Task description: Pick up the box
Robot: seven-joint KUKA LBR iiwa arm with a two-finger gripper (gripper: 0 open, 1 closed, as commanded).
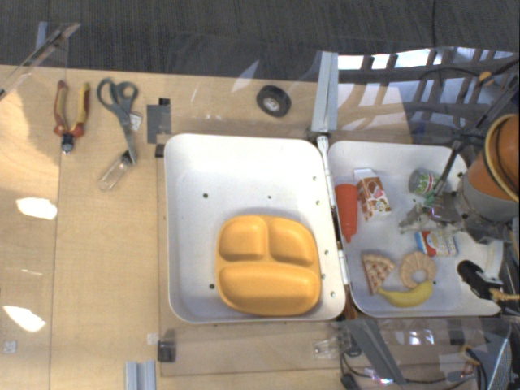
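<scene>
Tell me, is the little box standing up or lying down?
Lying down. The little box rests flat on the right bin's floor, its printed face up, beside the carrot.

arm (496,177) cropped at right edge

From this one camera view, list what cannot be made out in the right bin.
- Gripper: small and dark against the clutter; whether it is open or shut cannot be told.
- Small carton under the gripper: partly covered by it, print too small to read.
- Can: label blurred.
- Box: printed face too small to read.
- Arm: cut off by the right edge.
</scene>
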